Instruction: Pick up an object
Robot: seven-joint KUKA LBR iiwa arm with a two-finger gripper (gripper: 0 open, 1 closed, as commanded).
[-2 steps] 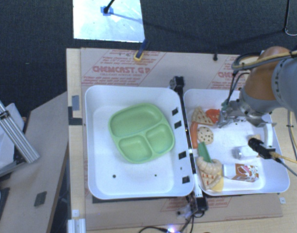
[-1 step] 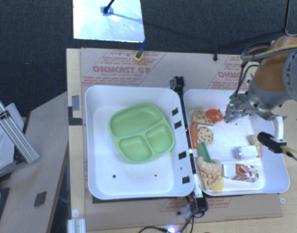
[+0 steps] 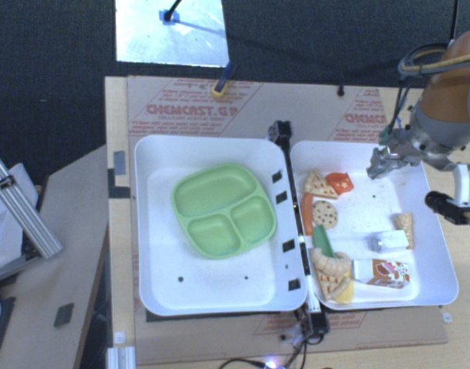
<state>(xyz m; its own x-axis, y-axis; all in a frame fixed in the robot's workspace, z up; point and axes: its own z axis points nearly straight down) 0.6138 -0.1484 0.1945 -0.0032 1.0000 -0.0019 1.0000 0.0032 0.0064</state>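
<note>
Toy food lies scattered in my right bin (image 3: 442, 283): a red pepper piece (image 3: 339, 181) beside a waffle wedge (image 3: 316, 183), a cookie (image 3: 325, 214), a small white can (image 3: 390, 241) and a carton (image 3: 382, 272) nearer the front. My pincer (image 3: 381, 162) hangs over the bin's back part, near the pepper; whether it is open or closed I cannot tell. I judge the can the best target, since it lies apart from the clutter. I should centre over it, then descend straight.
</note>
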